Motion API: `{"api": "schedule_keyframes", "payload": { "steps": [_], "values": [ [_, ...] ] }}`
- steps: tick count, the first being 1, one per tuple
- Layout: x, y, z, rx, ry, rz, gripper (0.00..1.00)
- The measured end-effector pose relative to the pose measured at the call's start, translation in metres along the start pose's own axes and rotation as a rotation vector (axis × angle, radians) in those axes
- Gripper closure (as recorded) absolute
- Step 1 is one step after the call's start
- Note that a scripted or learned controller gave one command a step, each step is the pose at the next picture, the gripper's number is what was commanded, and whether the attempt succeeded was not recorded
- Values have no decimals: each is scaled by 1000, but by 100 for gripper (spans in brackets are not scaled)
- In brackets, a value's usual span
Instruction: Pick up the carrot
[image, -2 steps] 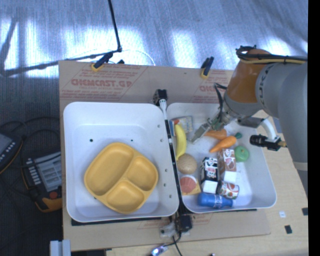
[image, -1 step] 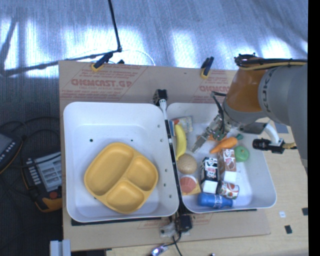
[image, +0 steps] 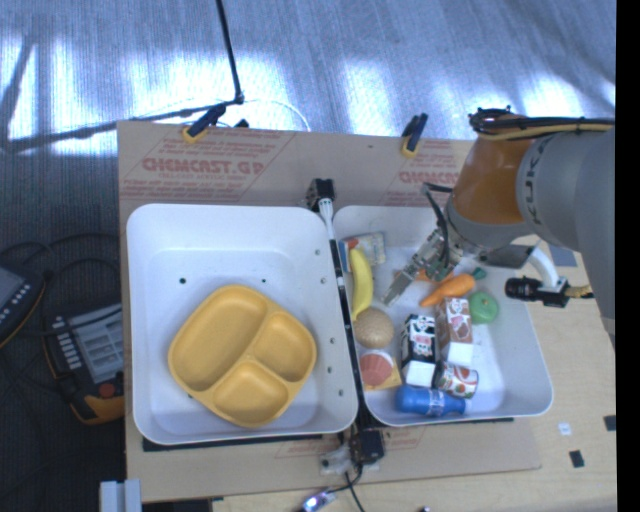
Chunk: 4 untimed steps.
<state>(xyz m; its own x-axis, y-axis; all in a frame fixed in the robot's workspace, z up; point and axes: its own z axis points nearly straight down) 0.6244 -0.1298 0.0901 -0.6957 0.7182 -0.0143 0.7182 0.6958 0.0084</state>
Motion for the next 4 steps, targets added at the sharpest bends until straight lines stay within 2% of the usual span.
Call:
{"api": "schedule_keyframes", "payload": {
  "steps": [1, 2, 3, 4],
  "values": [
    [27, 0, -1, 0, 0, 506, 0],
    [26, 1, -11, 0, 0, 506, 100],
    [27, 1, -11, 0, 1, 506, 0],
    [18, -9, 0, 3, 8, 358, 0]
  ]
}}
